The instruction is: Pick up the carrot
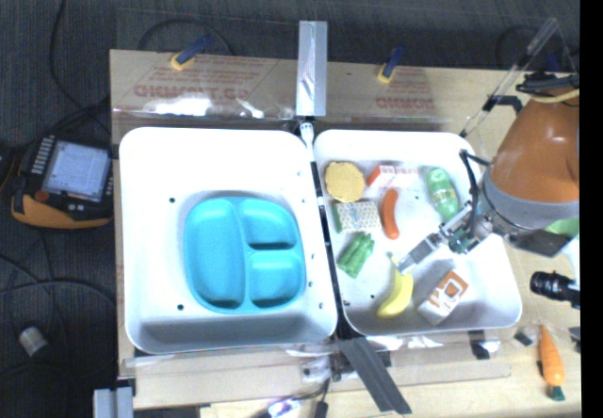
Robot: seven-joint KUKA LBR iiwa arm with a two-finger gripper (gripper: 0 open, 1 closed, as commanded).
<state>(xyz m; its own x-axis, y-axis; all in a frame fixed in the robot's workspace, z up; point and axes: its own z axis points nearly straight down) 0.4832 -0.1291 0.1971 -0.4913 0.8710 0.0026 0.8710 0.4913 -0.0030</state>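
In the camera view, the carrot (389, 214) is lying in the right bin (499, 308), just beside a white mesh piece (358, 215), with its long axis running nearly up and down the frame. The gripper (407, 261) is hanging lower in the same bin, pointing left, near the banana (398, 296); whether it is spread or pressed together I cannot tell, and nothing is showing in its grasp. The carrot is sitting near it, up-frame and slightly left, so the coming move is likely calling for a short shift that way
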